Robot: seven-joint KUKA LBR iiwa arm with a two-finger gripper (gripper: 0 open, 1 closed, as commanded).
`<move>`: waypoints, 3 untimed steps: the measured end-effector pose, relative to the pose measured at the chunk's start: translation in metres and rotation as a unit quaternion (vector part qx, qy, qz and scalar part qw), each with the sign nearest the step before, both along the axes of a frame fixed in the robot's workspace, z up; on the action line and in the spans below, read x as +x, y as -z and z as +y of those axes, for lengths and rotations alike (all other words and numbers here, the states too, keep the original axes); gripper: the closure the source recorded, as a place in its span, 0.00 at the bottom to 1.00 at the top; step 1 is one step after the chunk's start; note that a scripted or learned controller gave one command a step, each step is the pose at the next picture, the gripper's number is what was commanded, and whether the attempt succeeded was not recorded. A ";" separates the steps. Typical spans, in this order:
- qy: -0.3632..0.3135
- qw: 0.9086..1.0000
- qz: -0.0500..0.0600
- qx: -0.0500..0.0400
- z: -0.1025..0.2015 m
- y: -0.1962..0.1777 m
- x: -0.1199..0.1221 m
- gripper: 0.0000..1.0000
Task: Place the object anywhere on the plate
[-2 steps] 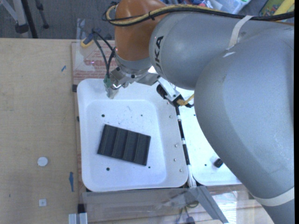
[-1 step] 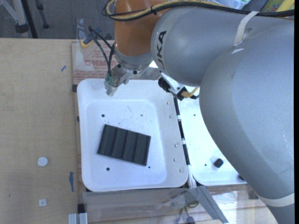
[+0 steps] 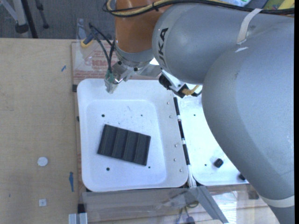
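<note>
Looming closest to the lens, the grey arm (image 3: 233, 78) is sweeping in from the right, covering much of the right bin (image 3: 205, 171), where a small black object (image 3: 218, 162) is lying. Its orange band (image 3: 138, 22) is sitting above the gripper (image 3: 111, 84), which is hovering over the far rim of the left bin (image 3: 88, 125). Whether the jaws are wide or narrow I cannot tell. A dark ribbed slab (image 3: 124, 144), possibly the plate, is lying flat inside the left bin on the counter (image 3: 32, 101)
</note>
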State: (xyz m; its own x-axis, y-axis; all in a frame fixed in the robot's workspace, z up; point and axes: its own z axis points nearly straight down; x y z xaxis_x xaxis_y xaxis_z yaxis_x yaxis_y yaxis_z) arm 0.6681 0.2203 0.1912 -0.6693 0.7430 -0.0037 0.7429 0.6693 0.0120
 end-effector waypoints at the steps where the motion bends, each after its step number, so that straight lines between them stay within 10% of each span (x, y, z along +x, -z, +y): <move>1: -0.056 0.998 0.003 -0.002 -0.002 -0.066 -0.010 1.00; 2: -0.110 0.994 0.005 -0.003 -0.005 -0.001 -0.071 1.00; 3: -0.082 0.997 0.003 -0.002 0.004 0.096 -0.027 1.00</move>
State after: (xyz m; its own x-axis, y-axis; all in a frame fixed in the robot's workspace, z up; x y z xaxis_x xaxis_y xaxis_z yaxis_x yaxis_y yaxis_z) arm 0.6407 0.2246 0.0954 -0.7814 0.6241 -0.0012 0.6241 0.7814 0.0045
